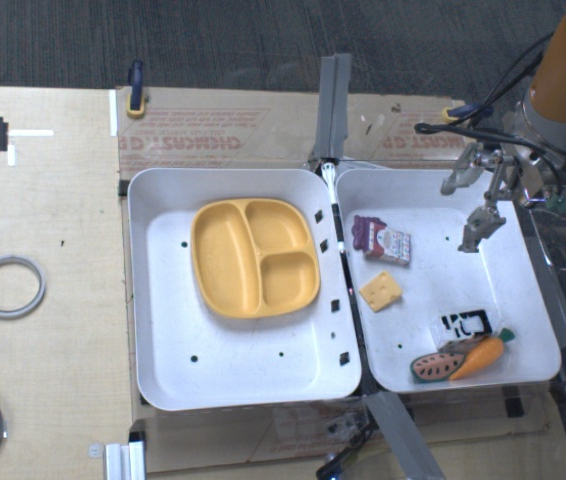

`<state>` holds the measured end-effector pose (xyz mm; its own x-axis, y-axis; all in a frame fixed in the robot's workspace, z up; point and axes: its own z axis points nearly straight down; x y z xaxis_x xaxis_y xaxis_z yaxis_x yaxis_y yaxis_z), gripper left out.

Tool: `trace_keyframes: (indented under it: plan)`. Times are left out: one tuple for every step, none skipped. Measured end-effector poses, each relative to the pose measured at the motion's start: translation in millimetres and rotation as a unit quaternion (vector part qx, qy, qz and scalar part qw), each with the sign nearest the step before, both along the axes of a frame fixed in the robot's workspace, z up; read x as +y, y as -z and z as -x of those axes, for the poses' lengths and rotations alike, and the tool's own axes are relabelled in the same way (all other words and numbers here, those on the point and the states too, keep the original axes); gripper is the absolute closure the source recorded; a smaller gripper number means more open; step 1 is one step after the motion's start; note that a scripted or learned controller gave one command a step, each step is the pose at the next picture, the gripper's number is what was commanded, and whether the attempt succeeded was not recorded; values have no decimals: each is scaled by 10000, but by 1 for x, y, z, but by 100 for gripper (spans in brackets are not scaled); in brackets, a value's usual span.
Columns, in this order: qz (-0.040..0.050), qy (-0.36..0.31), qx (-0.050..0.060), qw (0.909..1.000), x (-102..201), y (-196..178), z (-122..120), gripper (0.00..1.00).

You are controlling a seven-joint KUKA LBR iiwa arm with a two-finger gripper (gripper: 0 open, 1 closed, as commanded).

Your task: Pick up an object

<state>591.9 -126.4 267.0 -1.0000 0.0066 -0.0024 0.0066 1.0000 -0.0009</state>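
You're at approach step — nothing picked yet. Gripper [478, 203] hovers over right bin [533, 308], upper right part, fingers [475, 230] spread apart, nothing between them. Candidates in that bin: purple snack packet [381, 239] and cheese wedge [380, 291] toward left side, toy carrot [481, 355] touching watermelon slice toy [435, 366] at near edge. Yellow divided plate [255, 257] sits in left bin [153, 298]. Next move, by my read — choose one target, centre above it, descend; packet or cheese sit apart from neighbours, likely easier.

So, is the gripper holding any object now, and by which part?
Nothing is held: the gripper hangs open over the right bin, apart from the purple packet and cheese.
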Motion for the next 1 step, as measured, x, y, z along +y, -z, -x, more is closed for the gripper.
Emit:
trace_keyframes:
  plan:
    - [-4, 1916, 10, 9815, 8, 130, 11, 0]
